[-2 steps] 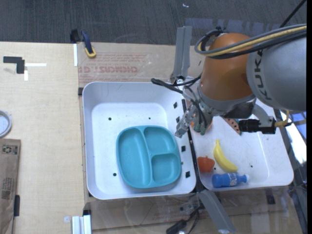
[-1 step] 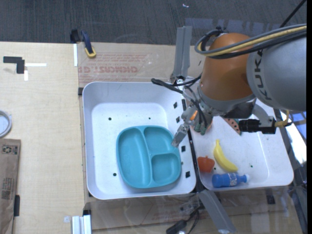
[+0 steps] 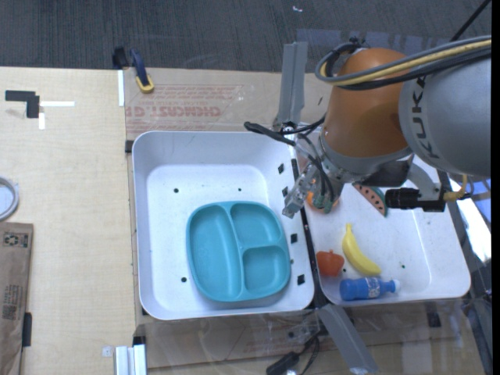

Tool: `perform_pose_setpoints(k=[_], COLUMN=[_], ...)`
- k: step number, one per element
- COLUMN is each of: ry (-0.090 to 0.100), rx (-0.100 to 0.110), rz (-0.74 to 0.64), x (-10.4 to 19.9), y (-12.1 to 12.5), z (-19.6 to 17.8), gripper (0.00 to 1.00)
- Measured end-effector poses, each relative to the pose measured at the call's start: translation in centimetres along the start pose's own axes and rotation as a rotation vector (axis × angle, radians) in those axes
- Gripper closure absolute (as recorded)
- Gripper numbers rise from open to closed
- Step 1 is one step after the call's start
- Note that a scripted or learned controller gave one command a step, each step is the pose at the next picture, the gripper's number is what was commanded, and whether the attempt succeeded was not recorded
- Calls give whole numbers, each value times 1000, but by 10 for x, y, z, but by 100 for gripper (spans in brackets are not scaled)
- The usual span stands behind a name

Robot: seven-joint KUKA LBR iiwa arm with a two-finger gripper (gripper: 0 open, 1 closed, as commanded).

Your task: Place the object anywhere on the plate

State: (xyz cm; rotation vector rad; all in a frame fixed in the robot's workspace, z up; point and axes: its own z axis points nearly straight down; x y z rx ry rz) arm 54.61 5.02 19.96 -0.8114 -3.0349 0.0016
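Camera view, banana (image 3: 359,251), blue bottle (image 3: 369,288), red fruit (image 3: 330,263) in right bin (image 3: 437,276)

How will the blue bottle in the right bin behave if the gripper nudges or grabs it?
The blue bottle lies on its side near the right bin front wall, so a nudge across its length would probably roll it. It looks like smooth plastic, likely light and a bit slippery. The banana close by may block or shift.

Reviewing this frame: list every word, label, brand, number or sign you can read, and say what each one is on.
"KU": white letters on the grey arm, cut off by the frame edge.
Red print on the cardboard sheet behind the left bin: upside down from this view, too blurred to read surely.
Recycling-type mark on the brown paper at left: too small to read.
Label on the blue bottle: unreadable.
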Motion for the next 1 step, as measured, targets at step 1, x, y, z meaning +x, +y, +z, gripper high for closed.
perform_pose_setpoints(k=[1], ry=[1], rx=[0], rz=[-278], x=[50], y=[43], z=[40], gripper=[100])
